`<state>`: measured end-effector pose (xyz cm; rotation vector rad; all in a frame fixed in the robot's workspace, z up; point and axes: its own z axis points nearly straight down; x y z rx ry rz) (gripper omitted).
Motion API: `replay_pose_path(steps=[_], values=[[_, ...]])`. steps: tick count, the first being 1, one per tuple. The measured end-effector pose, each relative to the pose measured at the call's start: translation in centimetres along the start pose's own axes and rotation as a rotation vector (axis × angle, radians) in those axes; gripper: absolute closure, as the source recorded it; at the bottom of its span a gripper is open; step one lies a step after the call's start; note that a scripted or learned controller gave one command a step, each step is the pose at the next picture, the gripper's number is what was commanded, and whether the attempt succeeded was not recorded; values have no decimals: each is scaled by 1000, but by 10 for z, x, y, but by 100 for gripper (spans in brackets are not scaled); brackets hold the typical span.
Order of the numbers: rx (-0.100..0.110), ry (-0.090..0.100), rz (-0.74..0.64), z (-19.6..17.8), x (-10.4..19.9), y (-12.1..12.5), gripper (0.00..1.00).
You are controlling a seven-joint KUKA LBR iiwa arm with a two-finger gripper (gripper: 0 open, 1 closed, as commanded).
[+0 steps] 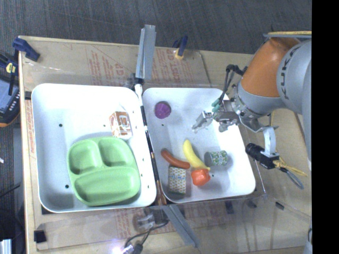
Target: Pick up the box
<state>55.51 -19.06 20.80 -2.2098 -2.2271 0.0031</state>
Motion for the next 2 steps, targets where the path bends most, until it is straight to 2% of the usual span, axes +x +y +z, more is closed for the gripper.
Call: replay_pose_path(steps=[1, 2], values=[[1, 0, -199, 105, 66, -22, 0], [0, 1, -421, 83, 46, -78, 0]])
